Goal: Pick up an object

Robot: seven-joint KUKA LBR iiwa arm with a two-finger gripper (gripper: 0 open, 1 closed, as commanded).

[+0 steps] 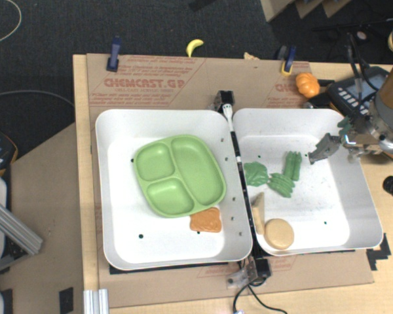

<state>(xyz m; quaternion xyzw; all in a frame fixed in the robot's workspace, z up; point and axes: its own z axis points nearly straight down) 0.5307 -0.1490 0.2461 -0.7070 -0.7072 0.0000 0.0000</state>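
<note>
My gripper (319, 150) hangs over the right bin (354, 195), toward its upper right, with nothing visible between its dark fingers. To its left lie green toy vegetables: a long ridged piece (292, 164), a leafy piece (255, 173) and a smaller piece (281, 186). A round tan bun (279, 233) sits at the bin's front left, beside a pale wedge (257, 208). In the left bin (114, 195) a green divided plate (179, 174) lies with an orange piece (205, 222) tucked at its front edge.
An orange fruit (307, 84) and a yellow banana (194, 46) lie on the cardboard behind the bins. Blue clamps (114, 54) hold the board at the back. A black clip (224, 100) sits where the bins meet.
</note>
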